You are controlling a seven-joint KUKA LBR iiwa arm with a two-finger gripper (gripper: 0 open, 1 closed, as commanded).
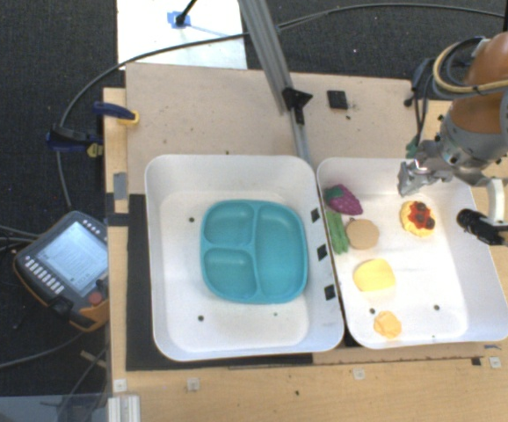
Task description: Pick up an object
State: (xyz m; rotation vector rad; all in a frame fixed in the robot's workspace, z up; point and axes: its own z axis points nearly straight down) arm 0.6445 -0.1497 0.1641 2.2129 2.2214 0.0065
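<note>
A grey handset (65, 266) with a lit screen is lying off the worktop's left edge, its cables trailing over dark carpet. On the worktop (210, 112), a pale speckled board, two shallow white bins are being kept side by side. The left bin (170, 323) is holding a teal divided plate (254, 251), smooth moulded plastic with three compartments, lying flat near the bin's middle, probably kept there as a place for food to be sorted into.

The right bin (474, 297) is carrying the likely targets, toy foods scattered apart so each can be gripped alone: a purple bumpy piece (344, 200) at the far left corner, a green strip (337, 231) along the left wall, a tan round disc (363, 234), a soft-looking yellow block (374, 275), a small orange lump (387, 324) near the front edge, and a yellow round with red topping (419, 217).

The hand (414, 177) is being held low over the bin's far edge, just beside the red-topped round. How far it is open cannot be told, and nothing is seen gripped.
</note>
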